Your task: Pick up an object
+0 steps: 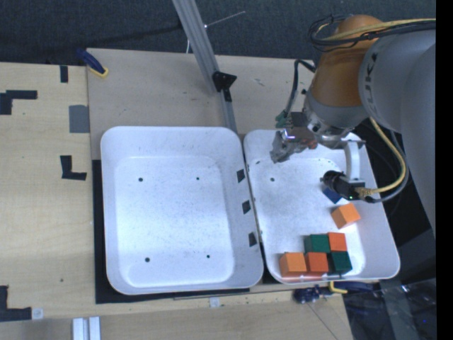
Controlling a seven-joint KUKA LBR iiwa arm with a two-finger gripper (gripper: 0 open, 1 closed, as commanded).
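Blocks point(318, 255) clustered at right bin's point(283, 204) near corner, well apart from end effector point(283, 149)
Arm point(368, 69) reaches from right, wrist tipped down over bin's far end; nothing visibly held; lone orange block point(345, 215) tilted nearby.

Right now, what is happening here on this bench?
A grey robot arm reaches in over the right bin, with its gripper above the far end. The orange blocks and green blocks lie at the near end, apart from the gripper, one orange block a little separate. The left bin is beside it.
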